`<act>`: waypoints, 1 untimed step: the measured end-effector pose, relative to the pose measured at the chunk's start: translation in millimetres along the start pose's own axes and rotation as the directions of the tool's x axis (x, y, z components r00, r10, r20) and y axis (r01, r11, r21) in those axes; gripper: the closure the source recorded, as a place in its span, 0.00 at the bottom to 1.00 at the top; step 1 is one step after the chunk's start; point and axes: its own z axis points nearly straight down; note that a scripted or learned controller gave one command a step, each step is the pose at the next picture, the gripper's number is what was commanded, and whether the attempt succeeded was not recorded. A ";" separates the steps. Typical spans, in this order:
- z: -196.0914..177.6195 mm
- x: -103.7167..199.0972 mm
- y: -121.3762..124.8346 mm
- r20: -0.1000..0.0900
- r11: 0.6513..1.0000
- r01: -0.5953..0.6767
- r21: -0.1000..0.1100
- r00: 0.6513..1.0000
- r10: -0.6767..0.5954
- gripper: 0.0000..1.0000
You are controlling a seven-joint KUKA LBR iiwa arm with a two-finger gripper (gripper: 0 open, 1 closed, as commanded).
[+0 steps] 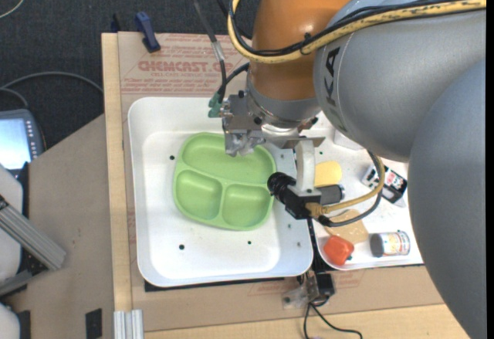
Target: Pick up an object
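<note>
My gripper hangs over the far right rim of the green divided plate, which lies flat in the left white bin. The plate sits directly below me and spreads out toward the near left. It's a rounded tray with three compartments: one large on the far left side, two smaller along the near edge. Its longer span runs roughly left-far to right-near. From this slanted overhead view I cannot tell how my jaws are set; the wrist and orange band block most of it, and whether I'm touching the rim is unclear too.

My guess is the rim is the only graspable part, since the plate is wide and shallow; a pinch across the raised edge under me looks like the way in.

The bin floor is smooth white, with bare room on the near and left sides of the plate. The dividing wall between the bins is close on my right. The right white bin holds a yellow block, an orange-red object, a small labelled bottle and a small red-and-black item, all apart from the plate. A black fitting with cable hangs near the plate's right edge.
</note>
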 end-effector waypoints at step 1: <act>59.4 57.4 -1.9 0.003 1.000 -0.002 0.016 1.000 0.002 1.00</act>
